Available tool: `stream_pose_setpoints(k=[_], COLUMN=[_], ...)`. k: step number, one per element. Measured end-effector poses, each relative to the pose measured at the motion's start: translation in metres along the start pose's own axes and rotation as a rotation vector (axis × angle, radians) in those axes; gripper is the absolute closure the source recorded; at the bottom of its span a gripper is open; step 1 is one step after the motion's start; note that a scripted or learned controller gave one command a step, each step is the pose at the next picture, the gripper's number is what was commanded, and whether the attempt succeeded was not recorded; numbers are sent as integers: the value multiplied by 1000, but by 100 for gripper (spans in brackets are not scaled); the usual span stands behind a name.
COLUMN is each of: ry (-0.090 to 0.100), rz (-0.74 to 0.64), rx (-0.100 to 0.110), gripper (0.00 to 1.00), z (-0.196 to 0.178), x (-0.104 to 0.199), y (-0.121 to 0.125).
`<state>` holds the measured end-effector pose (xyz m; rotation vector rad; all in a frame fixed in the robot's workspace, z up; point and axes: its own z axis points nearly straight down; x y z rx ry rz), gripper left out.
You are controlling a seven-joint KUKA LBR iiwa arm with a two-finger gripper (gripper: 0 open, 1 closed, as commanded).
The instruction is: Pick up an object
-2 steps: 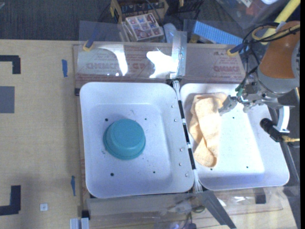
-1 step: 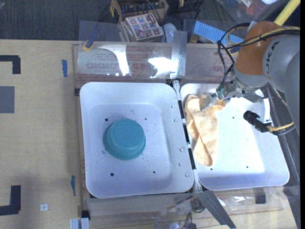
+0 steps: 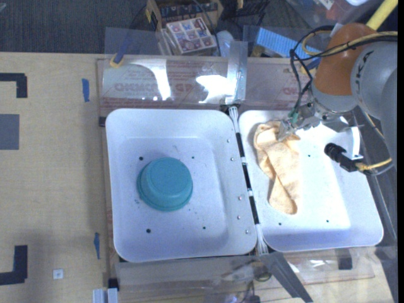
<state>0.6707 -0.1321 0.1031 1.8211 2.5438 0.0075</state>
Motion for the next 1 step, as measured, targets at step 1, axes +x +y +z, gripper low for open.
stream_pose_setpoints(k=[1], ry=[6], rz=[-50], rx=[7], gripper=[100], z=[-89], x=[54], y=[17])
